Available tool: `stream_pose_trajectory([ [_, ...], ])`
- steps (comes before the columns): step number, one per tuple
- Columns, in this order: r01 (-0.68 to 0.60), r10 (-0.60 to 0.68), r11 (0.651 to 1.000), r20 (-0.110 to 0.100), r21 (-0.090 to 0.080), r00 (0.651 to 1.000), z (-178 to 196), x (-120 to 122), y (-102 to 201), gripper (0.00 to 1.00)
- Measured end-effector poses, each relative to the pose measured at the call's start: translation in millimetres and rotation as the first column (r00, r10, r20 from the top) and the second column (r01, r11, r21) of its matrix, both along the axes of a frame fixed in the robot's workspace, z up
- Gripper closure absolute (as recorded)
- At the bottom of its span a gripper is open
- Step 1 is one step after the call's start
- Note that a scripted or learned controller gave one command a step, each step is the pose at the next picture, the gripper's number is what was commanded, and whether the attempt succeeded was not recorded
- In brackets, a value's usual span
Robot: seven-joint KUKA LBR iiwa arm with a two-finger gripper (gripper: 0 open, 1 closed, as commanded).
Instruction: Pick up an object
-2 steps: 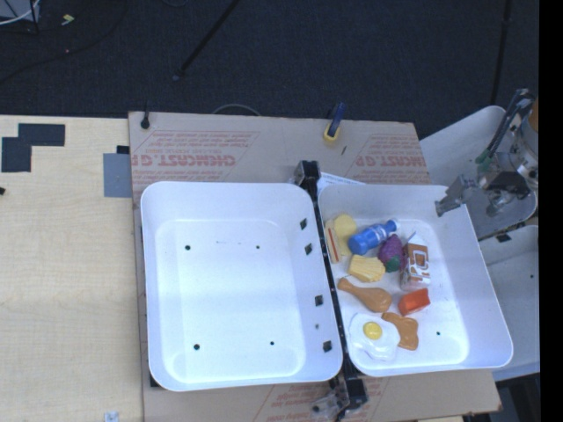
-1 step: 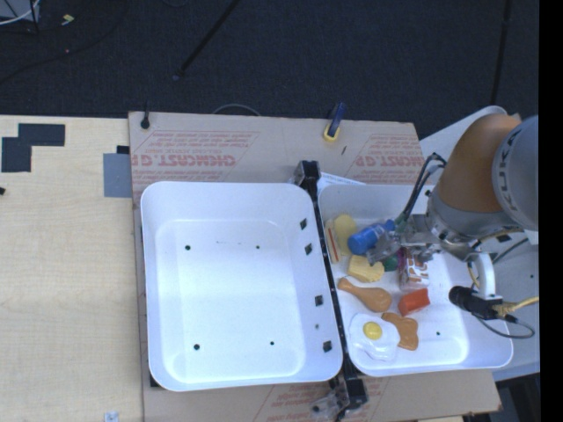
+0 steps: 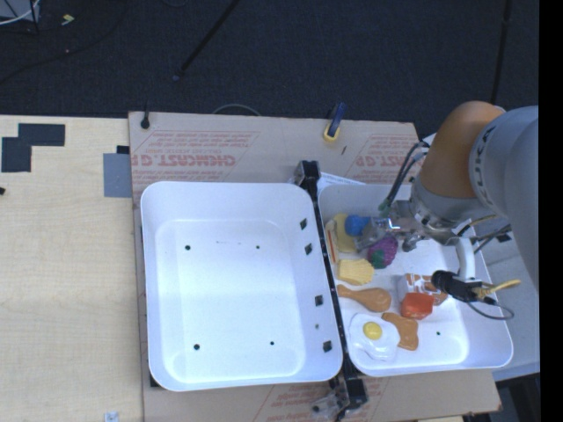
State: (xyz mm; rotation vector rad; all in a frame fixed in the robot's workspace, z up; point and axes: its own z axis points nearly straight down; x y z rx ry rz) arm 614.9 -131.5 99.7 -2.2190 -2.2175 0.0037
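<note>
Camera view: both white bins seen from above at a slant, side by side on the surface (image 3: pixel 70 262).
Arm: grey with an orange band (image 3: pixel 457 152), reaching in from the right over the right bin (image 3: pixel 488 345).
End effector (image 3: pixel 387 236): low over the toys at the far left part of the right bin; whether it is wide, narrow or holding anything cannot be told.
Objects near it: blue ball (image 3: pixel 356 225), purple grape bunch (image 3: pixel 383 253), yellow piece (image 3: pixel 355 272).
Objects nearer the front: drumstick (image 3: pixel 369 298), red-orange block (image 3: pixel 417 305), fried egg (image 3: pixel 373 332).
Left bin (image 3: pixel 176 200): beside the right bin, the two rims touching.
</note>
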Motion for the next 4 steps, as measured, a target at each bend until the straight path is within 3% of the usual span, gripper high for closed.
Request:
stream_pose_trajectory([
  [1,-0.001,0.001,1.000,0.005,-0.001,1.000,-12,30,-29,0.00],
  [2,0.003,-0.003,1.000,-0.001,0.001,1.000,-12,-11,-10,0.00],
  [3,0.003,-0.003,1.000,0.002,-0.009,1.000,-10,21,32,0.00],
  [4,0.003,-0.003,1.000,-0.011,-0.013,1.000,-10,26,35,0.00],
])
